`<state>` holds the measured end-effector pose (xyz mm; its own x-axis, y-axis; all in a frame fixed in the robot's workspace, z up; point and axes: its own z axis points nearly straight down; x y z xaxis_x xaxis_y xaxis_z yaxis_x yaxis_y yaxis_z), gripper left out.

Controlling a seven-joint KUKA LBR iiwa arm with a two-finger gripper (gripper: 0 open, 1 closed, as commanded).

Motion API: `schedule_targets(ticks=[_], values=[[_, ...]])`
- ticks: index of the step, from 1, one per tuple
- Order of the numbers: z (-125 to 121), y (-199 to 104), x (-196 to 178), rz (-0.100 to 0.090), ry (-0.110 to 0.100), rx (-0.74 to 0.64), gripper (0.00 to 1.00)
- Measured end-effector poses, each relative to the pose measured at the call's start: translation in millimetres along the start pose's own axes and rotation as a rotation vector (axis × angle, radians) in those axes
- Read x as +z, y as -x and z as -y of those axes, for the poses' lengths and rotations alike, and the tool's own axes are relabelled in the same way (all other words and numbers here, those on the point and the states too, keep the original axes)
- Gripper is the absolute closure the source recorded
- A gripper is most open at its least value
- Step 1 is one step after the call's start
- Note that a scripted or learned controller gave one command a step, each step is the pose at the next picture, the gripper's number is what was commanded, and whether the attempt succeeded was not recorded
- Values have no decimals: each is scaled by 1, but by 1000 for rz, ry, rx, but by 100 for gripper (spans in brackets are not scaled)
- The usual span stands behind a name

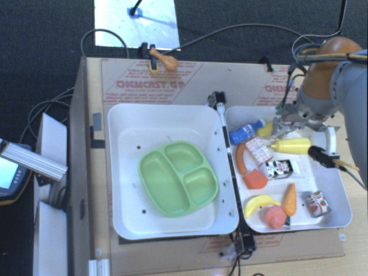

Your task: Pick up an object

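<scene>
Two white bins side by side on the bench: left bin carries a green divided plate alone; right bin is crowded with small toy foods. Arm reaches in from the right, gripper low over the far end of the right bin, close above the yellow bottle and just beside the blue bottle. Cannot tell how the hand is set; its tip is lost against the wrist and the clutter, and nothing can be seen held. No single target is evident; the likeliest candidates are those nearest the tip, the yellow bottle and blue bottle, with a red-and-white packet touching or nearly so. Main risk, judged: crowding, so that a descent may land on two items at once or wedge one against the bin wall. Rounded bottles could roll or squirt out of a pinch. Further off, orange block, black-and-white box, carrot, banana, pink fruit and small carton lie near the front; a nudged bottle could knock into them.
</scene>
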<state>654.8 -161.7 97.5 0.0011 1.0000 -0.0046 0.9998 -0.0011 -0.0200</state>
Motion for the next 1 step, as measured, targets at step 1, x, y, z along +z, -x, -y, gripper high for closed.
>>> schedule_targets(ticks=[1], values=[[0,0,0,0,1,-1,0]])
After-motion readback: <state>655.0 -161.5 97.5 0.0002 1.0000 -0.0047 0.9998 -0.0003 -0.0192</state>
